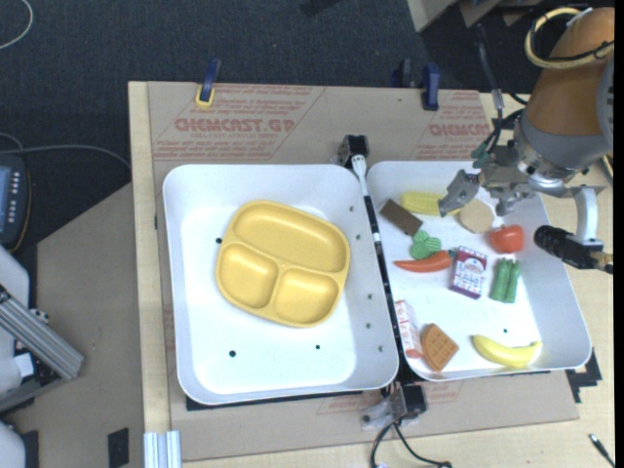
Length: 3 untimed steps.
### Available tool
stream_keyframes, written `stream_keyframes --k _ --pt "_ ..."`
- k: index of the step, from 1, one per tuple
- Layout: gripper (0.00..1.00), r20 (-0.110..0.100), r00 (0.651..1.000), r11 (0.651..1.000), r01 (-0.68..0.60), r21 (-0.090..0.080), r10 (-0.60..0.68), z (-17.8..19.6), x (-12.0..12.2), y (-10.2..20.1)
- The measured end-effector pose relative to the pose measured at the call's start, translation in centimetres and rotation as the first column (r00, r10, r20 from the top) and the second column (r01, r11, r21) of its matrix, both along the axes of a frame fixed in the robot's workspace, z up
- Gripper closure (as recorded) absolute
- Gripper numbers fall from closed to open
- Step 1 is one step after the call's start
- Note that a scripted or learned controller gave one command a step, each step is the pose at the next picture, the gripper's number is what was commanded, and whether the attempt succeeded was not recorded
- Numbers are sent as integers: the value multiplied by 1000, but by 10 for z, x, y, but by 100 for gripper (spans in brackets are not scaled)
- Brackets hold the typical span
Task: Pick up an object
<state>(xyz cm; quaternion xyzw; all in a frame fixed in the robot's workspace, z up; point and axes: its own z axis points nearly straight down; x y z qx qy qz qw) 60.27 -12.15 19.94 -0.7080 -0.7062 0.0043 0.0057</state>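
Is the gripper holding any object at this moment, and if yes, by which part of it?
Nothing is held. The grey two-finger gripper hangs open above the right white bin, near the round tan piece, with nothing between its fingers.

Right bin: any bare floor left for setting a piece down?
Little. The right bin is crowded through its middle; bare floor lies between the green piece and the bin's right rim, above the banana. The left bin has wide white margins around the yellow tray. The pincer hovers at the right bin's top.
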Motion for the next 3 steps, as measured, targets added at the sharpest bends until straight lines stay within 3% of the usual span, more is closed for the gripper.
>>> stream_keyframes --k 1,2,3 --pt "0 15 1000 1000 -3 -2 3 8 3 0" --pt "0 10 1000 1000 -2 0 2 -48 -3 8" --pt "0 9 1000 1000 -3 -1 3 -105 6 6"
